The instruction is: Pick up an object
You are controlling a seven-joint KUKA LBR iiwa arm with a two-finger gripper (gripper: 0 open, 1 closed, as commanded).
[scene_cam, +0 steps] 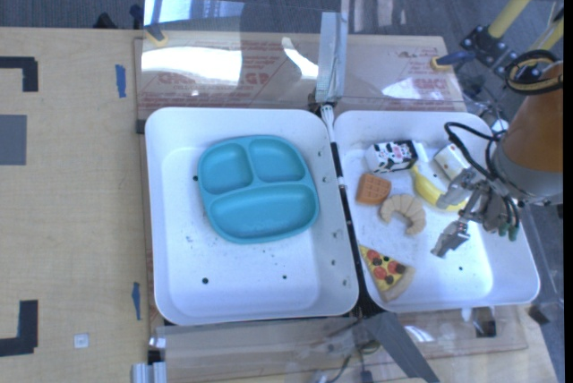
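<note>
Nothing is yet lifted, so the task is judged barely begun; the gripper (452, 240) is seen low over the right bin (515, 283), its fingers spread apart with nothing between them. The candidate objects all lie on that bin's floor: a croissant (404, 211) just left of the gripper, a waffle (372, 189), a banana (428, 187), a cow toy (392, 156) and a pizza slice (388, 270); the left bin (170, 193) bears a blue tray (257, 188). A descent, a closing and a lift are all judged left to do.
</note>
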